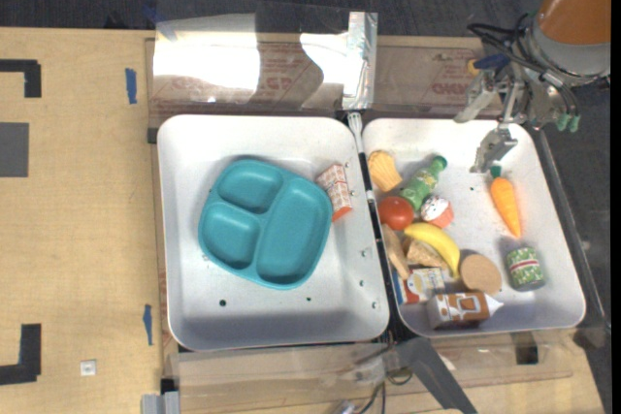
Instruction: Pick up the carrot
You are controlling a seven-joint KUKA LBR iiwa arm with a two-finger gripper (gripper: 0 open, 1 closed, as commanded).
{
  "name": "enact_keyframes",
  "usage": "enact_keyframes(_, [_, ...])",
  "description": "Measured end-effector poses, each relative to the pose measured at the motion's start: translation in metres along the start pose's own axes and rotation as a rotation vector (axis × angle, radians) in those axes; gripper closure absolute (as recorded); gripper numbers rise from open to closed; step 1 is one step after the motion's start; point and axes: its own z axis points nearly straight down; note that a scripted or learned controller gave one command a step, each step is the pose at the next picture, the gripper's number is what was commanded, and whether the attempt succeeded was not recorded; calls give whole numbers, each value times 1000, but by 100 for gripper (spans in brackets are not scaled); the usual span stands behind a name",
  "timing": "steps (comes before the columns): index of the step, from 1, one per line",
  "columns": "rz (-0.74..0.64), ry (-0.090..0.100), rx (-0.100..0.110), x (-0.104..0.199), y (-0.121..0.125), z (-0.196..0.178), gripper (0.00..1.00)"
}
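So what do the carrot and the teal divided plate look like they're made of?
Carrot: likely toy plastic, with an even orange colour and a smooth, slightly glossy skin. Teal plate: probably moulded plastic, matte, with rounded compartment ridges and a uniform colour. Neither is certain from above.

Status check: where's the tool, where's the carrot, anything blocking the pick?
Tool above right bin's far end, nothing between its fingers. Carrot lies flat just below it, ungrasped. Green can near carrot's tip; no obstruction on top.
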Motion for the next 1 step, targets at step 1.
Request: enact_keyframes(1, [101,11,0,25,-97,99,0])
